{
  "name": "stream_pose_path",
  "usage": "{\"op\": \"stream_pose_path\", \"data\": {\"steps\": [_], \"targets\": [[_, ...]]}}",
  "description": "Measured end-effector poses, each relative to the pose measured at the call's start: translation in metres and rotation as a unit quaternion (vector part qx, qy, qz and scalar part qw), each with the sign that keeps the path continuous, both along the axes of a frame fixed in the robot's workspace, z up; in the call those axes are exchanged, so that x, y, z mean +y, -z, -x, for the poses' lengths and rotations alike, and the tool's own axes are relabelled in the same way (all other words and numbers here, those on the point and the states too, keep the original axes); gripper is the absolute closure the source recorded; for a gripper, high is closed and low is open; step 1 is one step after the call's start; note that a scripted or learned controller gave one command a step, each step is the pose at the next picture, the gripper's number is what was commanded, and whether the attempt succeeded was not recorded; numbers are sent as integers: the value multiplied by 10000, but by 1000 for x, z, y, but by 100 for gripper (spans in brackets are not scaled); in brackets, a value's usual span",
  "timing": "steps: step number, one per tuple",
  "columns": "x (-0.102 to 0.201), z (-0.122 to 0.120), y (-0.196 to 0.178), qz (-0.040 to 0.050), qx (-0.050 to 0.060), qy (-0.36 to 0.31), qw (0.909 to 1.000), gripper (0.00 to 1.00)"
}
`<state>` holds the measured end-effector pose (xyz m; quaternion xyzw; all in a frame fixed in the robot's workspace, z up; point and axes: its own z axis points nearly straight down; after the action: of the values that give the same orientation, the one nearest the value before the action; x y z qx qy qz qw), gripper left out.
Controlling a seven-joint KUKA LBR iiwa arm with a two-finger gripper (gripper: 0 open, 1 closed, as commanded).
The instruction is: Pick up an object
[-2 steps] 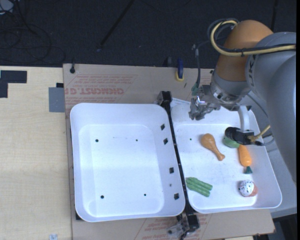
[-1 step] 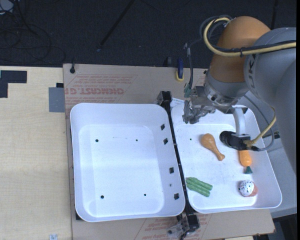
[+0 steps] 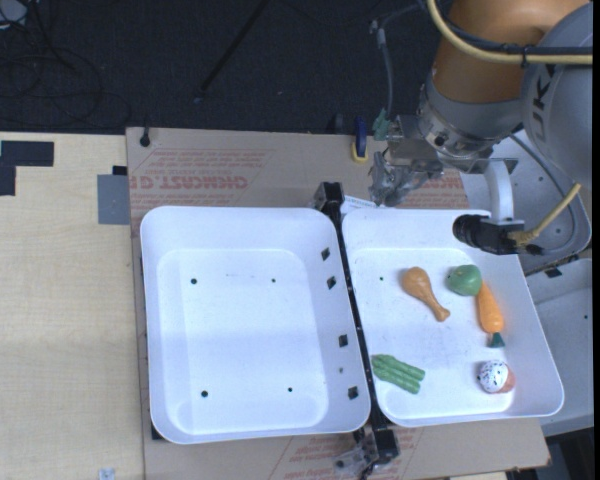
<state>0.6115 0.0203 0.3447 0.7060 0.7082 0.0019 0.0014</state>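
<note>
The arm (image 3: 500, 58) hangs above the right bin's (image 3: 540, 368) far rim, fingers' (image 3: 392, 186) state unclear.

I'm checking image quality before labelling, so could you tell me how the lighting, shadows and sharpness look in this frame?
In the camera view, light is even and bright on both bins; the left bin reads near-white with little detail. The drumstick, carrot and green beans in the right bin look fairly sharp with faint shadows. The gripper is darker and soft, and the background behind it falls to near black.
</note>
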Motion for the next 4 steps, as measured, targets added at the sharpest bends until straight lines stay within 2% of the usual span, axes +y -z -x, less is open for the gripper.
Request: {"op": "stream_pose_path", "data": {"steps": [1, 2, 3, 4], "targets": [[16, 50, -7, 3, 52, 12, 10000, 100], [50, 56, -17, 10, 35, 20, 10000, 100], [60, 94, 14, 9, 56, 13, 10000, 100], [33, 116, -49, 6, 21, 17, 10000, 100]]}}
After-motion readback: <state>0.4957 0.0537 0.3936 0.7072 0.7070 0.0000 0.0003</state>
